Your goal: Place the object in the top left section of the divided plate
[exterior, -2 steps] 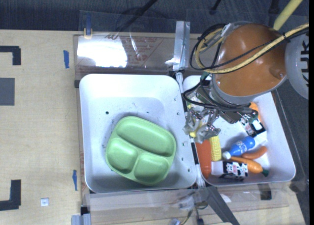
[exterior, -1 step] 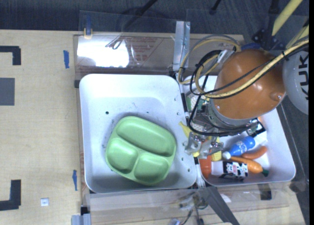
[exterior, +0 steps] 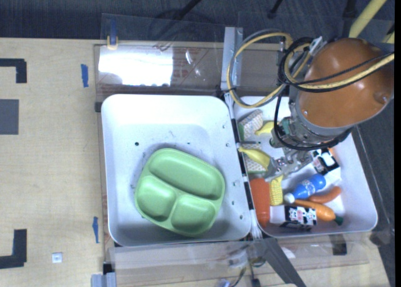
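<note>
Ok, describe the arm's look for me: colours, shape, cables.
The arm shows a big rounded orange dome, glossy, with a grey metal collar under it. Yellow and black cables loop from behind the bins over the dome. Below the collar sits the gripper, a small metallic part too cluttered to make out in detail.

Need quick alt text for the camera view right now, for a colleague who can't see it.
The arm hangs over the right bin, above a heap of toy food: carrot, corn, blue bottle. In the left bin a green divided plate lies with nothing in it.
</note>
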Available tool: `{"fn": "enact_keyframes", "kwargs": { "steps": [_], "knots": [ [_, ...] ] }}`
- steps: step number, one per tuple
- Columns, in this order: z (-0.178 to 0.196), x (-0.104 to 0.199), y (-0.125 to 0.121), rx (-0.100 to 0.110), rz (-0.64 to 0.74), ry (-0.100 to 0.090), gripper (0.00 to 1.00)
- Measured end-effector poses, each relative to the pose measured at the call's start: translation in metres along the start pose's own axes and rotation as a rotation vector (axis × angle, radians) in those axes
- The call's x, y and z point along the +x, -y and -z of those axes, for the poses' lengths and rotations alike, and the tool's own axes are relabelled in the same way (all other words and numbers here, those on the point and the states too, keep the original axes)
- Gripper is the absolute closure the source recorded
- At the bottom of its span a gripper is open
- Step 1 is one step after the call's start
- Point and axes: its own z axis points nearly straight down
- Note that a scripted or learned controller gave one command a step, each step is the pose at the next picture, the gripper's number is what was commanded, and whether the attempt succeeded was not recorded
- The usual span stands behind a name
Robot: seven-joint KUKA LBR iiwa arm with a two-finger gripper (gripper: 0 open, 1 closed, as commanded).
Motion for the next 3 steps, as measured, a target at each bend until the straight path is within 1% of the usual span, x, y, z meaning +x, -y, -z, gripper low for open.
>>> {"fn": "enact_keyframes", "kwargs": {
  "steps": [1, 2, 3],
  "knots": [
    [-0.02, 0.018, -0.053, -0.005, 0.285, 0.0, 1.0],
    [-0.019, -0.02, -0.049, -0.003, -0.034, -0.001, 1.0],
    [-0.019, -0.02, -0.049, -0.003, -0.034, -0.001, 0.0]
  ]
}}
